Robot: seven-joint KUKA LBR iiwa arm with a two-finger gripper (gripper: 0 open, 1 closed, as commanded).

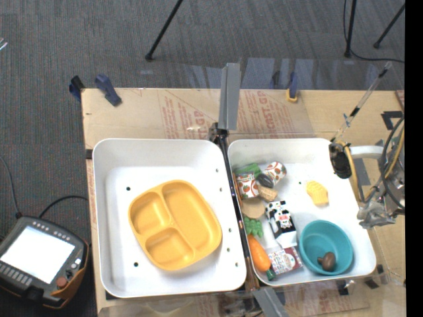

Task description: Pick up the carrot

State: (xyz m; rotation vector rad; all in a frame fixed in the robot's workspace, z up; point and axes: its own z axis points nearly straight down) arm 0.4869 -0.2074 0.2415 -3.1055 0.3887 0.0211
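The carrot (259,255) is orange with a green leafy top (253,228). It lies in the right bin (301,144), at the front left corner, close along the bin's left wall, with its tip pointing to the front. A red and white packet (285,260) touches its right side. A black and white cow-print carton (280,217) stands just behind and to the right of it.
A teal bowl (325,245) holding a brown lump (327,261) fills the right bin's front right. Small cans and a beige piece (253,209) crowd the back left, and a yellow item (318,193) lies apart. The left bin (112,177) holds a yellow divided plate (174,224).
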